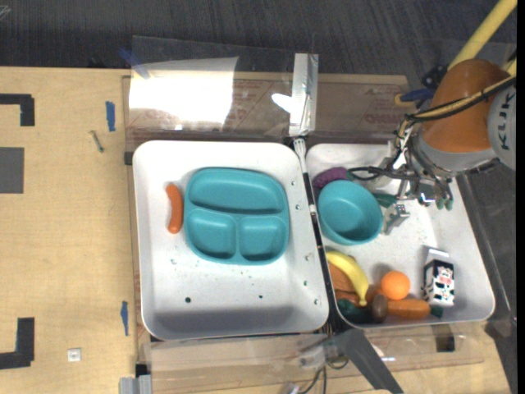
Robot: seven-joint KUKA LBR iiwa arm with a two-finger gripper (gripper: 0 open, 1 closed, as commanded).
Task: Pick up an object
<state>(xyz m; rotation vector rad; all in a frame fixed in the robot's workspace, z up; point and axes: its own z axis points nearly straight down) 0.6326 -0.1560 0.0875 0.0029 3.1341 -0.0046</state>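
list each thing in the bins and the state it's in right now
Divided plate: flat in the left bin, nothing in it.
Hot dog: lying beside the plate's left edge.
Bowl: upright in the right bin, nothing in it.
Banana: lying below the bowl.
Orange: resting by the carrot.
Milk carton: lying near the right wall.
Gripper: low beside the bowl's right rim, holding nothing visible.

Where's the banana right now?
In the camera view, the banana lies in the right bin, near its left wall, just below the teal bowl and left of the orange.
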